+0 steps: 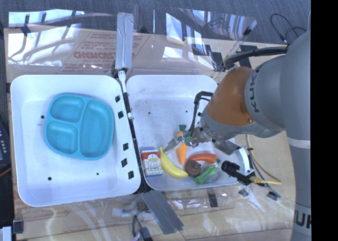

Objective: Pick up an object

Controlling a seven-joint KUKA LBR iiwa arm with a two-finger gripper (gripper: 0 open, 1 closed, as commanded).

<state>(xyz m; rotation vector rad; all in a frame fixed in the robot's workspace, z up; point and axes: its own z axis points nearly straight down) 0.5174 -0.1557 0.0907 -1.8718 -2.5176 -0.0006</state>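
Observation:
Toy food lies in the front part of the right bin (158, 92). An orange carrot (181, 154) points toward the front, with a yellow banana (172, 165) to its left. A red pepper (203, 157), a brown round piece (193, 167) and a green piece (206, 173) lie to its right. A small printed box (152, 162) rests against the bin's left wall. My gripper (184, 138) is low in the bin, right over the carrot's leafy end. I see nothing lifted in it.
The left bin (26, 129) holds a blue divided plate (80, 126). The grey arm with its orange band (232, 100) covers the right bin's right side. A black cable (196, 105) runs down to the wrist.

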